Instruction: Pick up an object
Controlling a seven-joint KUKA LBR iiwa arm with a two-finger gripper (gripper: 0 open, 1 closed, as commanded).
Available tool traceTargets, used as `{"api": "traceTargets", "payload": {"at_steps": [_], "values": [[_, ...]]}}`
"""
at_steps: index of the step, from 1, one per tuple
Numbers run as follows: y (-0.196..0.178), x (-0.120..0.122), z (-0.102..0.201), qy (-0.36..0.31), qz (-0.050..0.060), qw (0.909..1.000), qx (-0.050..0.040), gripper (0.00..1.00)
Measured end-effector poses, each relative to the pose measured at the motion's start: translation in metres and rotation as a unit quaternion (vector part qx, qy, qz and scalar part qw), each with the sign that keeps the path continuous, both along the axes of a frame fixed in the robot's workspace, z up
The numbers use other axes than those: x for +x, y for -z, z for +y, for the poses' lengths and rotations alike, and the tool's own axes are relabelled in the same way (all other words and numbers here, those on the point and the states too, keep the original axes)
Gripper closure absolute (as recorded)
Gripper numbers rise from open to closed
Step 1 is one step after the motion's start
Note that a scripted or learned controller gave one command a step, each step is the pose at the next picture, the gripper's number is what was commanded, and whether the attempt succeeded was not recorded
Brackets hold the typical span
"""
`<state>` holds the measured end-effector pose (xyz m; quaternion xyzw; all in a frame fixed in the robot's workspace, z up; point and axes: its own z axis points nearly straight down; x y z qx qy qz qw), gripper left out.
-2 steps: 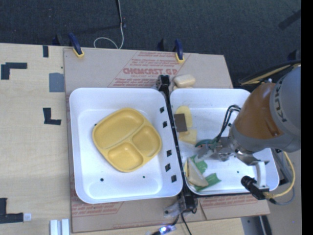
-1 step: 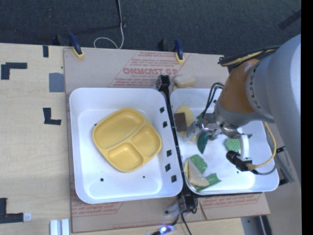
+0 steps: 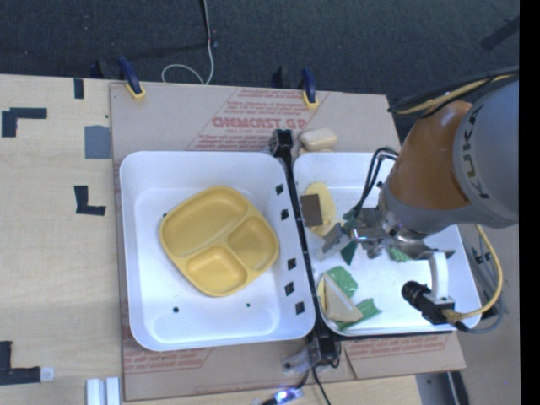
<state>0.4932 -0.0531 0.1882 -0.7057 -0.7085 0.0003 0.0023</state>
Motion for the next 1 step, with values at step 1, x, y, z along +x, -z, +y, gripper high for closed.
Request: {"api": "traceTargets", "payload": {"at_steps": [1], "values": [[0.0044, -0.0110, -0.0214, 0.003, 0.000, 1.0000, -0.0016, 0.00]]}}
